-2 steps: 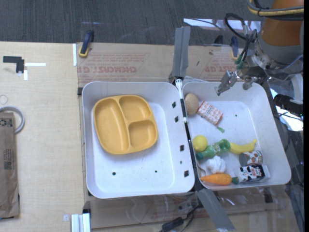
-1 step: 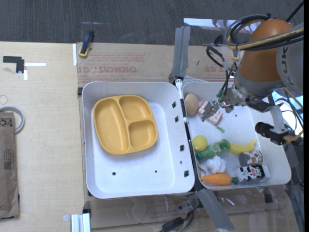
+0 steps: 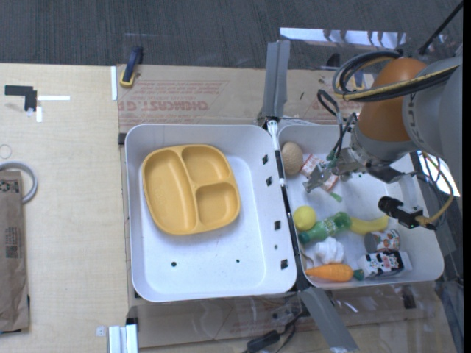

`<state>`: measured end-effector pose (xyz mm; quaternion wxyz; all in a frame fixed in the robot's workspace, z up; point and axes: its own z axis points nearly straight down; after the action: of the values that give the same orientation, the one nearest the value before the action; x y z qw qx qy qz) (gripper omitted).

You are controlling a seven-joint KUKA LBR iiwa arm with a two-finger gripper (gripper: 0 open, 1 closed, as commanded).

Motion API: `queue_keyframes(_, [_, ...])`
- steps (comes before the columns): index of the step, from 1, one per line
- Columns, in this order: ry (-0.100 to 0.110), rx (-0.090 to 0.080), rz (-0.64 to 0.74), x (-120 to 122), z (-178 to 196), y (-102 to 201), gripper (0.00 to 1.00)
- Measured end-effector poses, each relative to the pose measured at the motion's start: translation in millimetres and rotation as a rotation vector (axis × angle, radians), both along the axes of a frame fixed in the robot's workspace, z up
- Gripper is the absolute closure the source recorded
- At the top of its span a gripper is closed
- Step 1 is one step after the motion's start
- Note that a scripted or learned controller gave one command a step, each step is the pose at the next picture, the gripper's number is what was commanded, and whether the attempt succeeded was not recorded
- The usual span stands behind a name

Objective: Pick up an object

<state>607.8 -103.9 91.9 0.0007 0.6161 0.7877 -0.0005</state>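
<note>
Broadly, my tabletop (image 3: 59, 197) carries two white bins: the left bin (image 3: 147, 271) holds a yellow divided plate (image 3: 191, 188), and the right bin (image 3: 430, 259) holds the clutter I must pick from. My arm (image 3: 401, 101) reaches over that right bin, and my tool (image 3: 324, 176) hangs low near its upper left part, by a small red-and-white packet (image 3: 310, 165); whether it is open or closed I cannot tell. As I judge it, nothing is lifted yet, so the grasp and the raise remain. Of the candidates, the banana (image 3: 368, 224) lies with its long axis nearly left-right, the carrot (image 3: 329, 273) likewise, green end pointing right. The lemon (image 3: 305, 217) and brown egg-shaped ball (image 3: 292, 157) are round.
</note>
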Motion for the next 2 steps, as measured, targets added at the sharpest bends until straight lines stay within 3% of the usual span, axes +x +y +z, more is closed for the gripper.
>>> queue_keyframes(1, [-0.001, -0.001, -0.003, 0.2, 9.4, -1.6, 1.0])
queue_keyframes(2, [0.001, -0.001, -0.208, -53.7, 241.2, -9.9, 1.0])
